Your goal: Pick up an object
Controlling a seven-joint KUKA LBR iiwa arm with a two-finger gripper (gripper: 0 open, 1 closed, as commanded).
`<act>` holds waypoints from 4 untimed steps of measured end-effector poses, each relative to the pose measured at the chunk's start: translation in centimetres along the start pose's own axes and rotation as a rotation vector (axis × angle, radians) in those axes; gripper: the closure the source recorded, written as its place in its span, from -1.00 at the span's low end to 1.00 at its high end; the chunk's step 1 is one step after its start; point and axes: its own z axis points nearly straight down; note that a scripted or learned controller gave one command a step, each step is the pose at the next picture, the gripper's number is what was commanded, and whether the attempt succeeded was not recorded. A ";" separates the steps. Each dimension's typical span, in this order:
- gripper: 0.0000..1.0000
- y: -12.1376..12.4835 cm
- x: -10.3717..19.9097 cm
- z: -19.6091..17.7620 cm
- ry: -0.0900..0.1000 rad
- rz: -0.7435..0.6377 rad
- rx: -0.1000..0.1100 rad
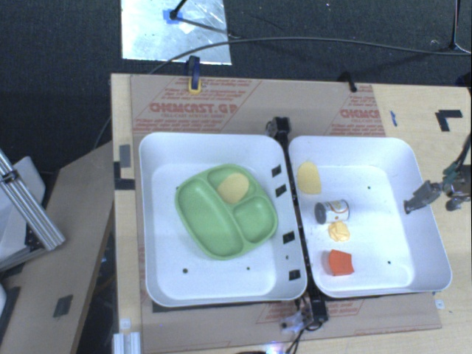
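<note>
At the right edge of the view, the claw (417,200) hangs over the right rim of the right bin (413,161). Whether it is open or closed I cannot tell, since it shows as a small grey shape against the white wall; nothing can be seen held in it. It is well apart from every object in the bin.

Nearest to it, toward the middle of the right bin, a small grey can (332,211) lies on its side. Just below the can sits a pale yellow lump (339,231), close to the can, though I cannot say if they touch. Further down, near the bin's lower left part, rests an orange-red block (340,262), apart from the lump. Up near the bin's upper left corner lies a flat yellow piece (308,177), perhaps a soft slice, close beside the wall shared with the other bin.

Across that divide, the left bin (166,161) holds a green plate (214,223) with three compartments, turned at a slant. A round yellow piece (234,188) sits in the plate's upper compartment.

Both bins rest on a brown board (243,102) printed with red letters. Beyond the board, on the dark floor, lies a shiny silver sheet (147,21).
</note>
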 end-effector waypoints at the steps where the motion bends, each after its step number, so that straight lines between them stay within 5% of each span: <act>1: -1.00 0.2 0.1 -0.5 -0.003 -0.004 -0.010; 4: -1.00 0.7 -0.5 17.6 0.000 0.000 -0.004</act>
